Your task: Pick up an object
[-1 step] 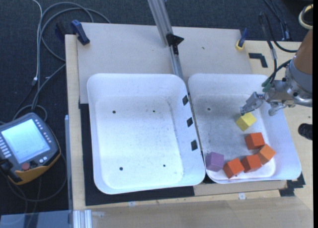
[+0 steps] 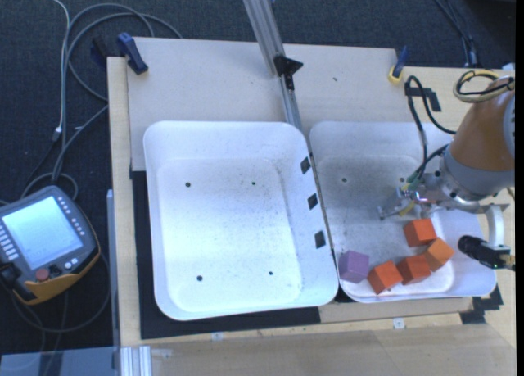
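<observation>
1. I see the left bin (image 2: 225, 219) bare, so my targets sit elsewhere.
2. In the right bin (image 2: 360, 161), a purple block (image 2: 354, 265) and orange blocks (image 2: 413, 255) crowd the near corner, probably slid there.
3. My end effector (image 2: 407, 202) hovers just above the topmost orange block; whether it's released or clenched I cannot tell, and nothing looks grasped.

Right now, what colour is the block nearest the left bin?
Purple block, seen clearly in the camera view; the neighbouring blocks are orange.
</observation>
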Robot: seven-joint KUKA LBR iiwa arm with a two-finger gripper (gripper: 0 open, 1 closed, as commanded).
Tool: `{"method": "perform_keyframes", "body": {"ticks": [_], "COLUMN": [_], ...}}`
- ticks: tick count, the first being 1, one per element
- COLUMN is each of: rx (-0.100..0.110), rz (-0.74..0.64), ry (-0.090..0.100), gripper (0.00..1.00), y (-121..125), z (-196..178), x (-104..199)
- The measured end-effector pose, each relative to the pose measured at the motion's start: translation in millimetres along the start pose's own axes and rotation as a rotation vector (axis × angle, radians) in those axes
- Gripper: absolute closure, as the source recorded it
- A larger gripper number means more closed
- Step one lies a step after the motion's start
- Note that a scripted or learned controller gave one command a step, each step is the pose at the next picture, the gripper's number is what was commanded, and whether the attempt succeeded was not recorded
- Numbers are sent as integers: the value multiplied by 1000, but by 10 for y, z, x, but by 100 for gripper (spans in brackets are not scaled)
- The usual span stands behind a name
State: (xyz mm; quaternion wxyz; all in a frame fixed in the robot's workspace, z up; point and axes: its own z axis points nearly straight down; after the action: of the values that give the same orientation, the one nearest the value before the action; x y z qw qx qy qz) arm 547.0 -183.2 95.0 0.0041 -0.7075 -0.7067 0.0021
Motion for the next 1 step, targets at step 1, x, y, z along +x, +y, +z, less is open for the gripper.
{"method": "perform_keyframes", "body": {"ticks": [1], "rx": [-4], "rz": [2], "ry": [-1], "gripper": [0], "y": [-375], "z": [-44], "x": [-247]}}
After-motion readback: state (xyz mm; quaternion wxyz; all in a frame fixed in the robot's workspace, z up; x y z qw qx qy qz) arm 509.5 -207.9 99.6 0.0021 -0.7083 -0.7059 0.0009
